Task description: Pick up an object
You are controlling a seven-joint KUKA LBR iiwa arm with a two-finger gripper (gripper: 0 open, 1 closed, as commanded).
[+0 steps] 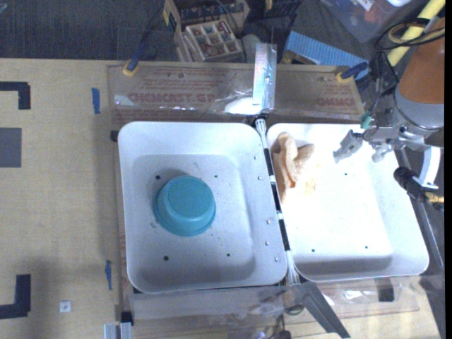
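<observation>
Fingers hovering over the upper right of the right bin, nothing between them; whether apart or together, impossible to tell. Tan object lying against that bin's left wall, near but not touching; blue bowl upside down in the left bin. Nothing lifted yet, grasp and raise remaining, judging from this.

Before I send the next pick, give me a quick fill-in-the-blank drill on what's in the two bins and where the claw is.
1. The teal bowl sits in the ____ bin.
2. The bowl rests ____, base up.
3. The tan object lies in the right bin, against its ____ wall.
4. The claw hangs over the ____ bin.

Missing words: left; upside down; left; right
</observation>
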